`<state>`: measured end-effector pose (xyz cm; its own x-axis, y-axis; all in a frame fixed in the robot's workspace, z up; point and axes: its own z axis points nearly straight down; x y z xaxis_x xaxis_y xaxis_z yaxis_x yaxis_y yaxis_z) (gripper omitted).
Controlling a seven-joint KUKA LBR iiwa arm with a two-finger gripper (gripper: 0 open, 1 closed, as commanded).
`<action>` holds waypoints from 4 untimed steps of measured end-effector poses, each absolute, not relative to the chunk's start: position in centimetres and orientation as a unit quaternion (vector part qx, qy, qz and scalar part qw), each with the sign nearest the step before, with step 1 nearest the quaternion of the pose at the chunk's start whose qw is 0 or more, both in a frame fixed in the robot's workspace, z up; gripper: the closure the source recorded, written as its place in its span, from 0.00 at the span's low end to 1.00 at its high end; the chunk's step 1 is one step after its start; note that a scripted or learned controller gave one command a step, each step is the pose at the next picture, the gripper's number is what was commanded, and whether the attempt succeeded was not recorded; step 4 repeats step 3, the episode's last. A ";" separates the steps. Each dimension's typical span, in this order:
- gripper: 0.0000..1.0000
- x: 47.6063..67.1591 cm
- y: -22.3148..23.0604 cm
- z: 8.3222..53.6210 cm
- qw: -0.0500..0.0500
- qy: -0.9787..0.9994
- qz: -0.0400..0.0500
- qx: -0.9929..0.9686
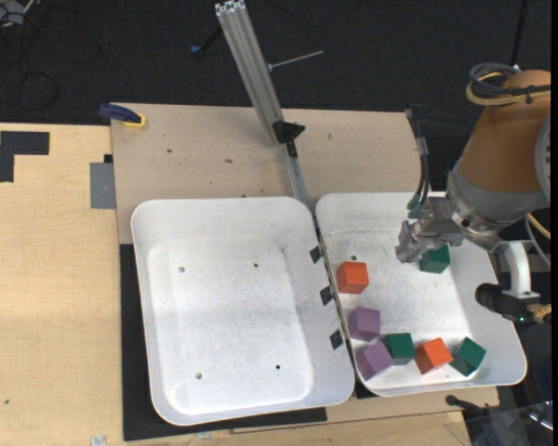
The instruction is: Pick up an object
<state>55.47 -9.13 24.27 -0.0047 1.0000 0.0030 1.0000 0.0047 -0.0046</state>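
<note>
My gripper [421, 242] hangs over the upper middle of the right bin [381, 208]. A green cube [436, 262] lies right beside and partly under it, on its lower right. Whether the cube is in the grip cannot be made out. An orange cube [352, 277] rests to the gripper's lower left near the divider. Lower in the bin lie two purple cubes [364, 322] [373, 358], a green cube [400, 346], another orange cube [433, 354] and a further green cube [468, 355].
The left bin [167, 219] lies beside the right one, with a row of black clips [324, 294] along the shared edge. A slanted aluminium rail [256, 72] rises behind the bins. The orange-banded arm [507, 156] covers the right bin's upper right.
</note>
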 end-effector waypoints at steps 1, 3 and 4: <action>1.00 55.7 -3.7 24.9 0.002 -0.709 0.000 -0.705; 1.00 56.0 6.1 24.6 0.002 -0.709 0.001 -0.705; 1.00 56.0 6.1 24.6 0.002 -0.709 0.001 -0.705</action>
